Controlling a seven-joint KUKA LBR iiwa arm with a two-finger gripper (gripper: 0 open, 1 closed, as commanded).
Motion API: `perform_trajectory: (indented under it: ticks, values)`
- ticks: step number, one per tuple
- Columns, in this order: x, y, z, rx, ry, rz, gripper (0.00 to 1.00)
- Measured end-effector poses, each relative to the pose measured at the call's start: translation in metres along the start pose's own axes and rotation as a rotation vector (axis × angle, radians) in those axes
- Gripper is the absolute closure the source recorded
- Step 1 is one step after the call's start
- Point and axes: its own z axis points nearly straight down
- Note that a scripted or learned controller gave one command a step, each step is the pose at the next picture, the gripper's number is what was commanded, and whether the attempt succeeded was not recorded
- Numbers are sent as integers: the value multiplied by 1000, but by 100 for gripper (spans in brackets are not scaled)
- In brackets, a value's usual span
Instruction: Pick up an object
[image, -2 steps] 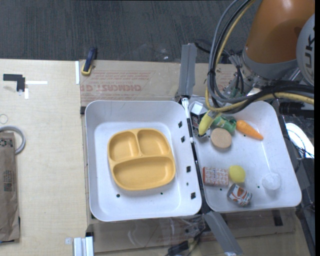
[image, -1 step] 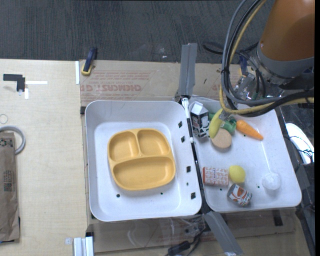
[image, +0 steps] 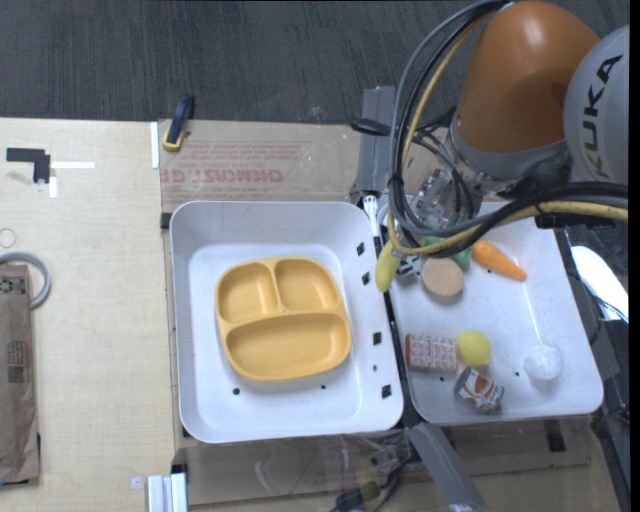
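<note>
My gripper (image: 438, 203) hangs over the far left part of the right bin (image: 560, 400), under the orange wrist band and a bundle of cables. Just below it lie a green item (image: 441, 246), a tan round disc (image: 442, 278) and an orange carrot (image: 498, 260). A yellow banana-like piece (image: 385, 268) rests on the rim between the bins. Nearer the front of the bin sit a red and white box (image: 431, 352), a yellow lemon (image: 475, 347), a small can (image: 478, 390) and a white ball (image: 543, 362).
The left bin (image: 200, 400) holds a yellow divided plate (image: 283, 318). Cardboard (image: 260, 165) lies behind the bins. A brown paper bag (image: 15, 370) and a grey ring (image: 30, 275) sit at the far left of the bench.
</note>
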Motion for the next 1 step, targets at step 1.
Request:
perform_trajectory:
  ticks: [1]
  values:
    - [5, 37, -11, -2, -3, -382, 100]
